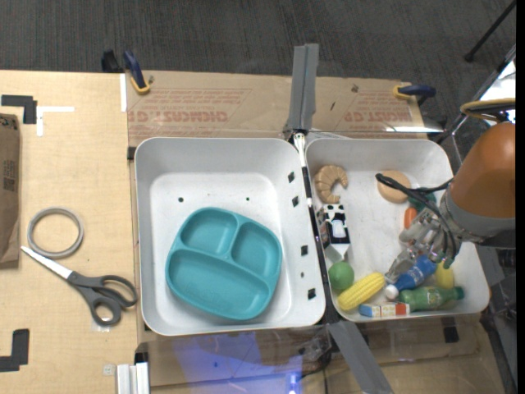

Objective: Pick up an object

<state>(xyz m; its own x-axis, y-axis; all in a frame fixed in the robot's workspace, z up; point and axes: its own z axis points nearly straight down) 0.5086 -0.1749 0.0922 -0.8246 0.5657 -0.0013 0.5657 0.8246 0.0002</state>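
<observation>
clearly the metal two-finger gripper [418, 251] hung low over the right white plastic bin [369, 150], its tips just above a blue plastic bottle [416, 272] lying beside a yellow toy corn cob [361, 290] and a green bottle [431, 298]; whether the fingers were spread or closed could not be told. a clean grasp probably needed a straight descent, straddling the blue bottle alone without nudging its neighbours

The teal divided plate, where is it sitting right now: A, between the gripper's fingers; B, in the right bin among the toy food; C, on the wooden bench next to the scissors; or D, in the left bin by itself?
D: the teal divided plate lies flat on the floor of the left bin, with the toy food across the divider in the right bin.
</observation>
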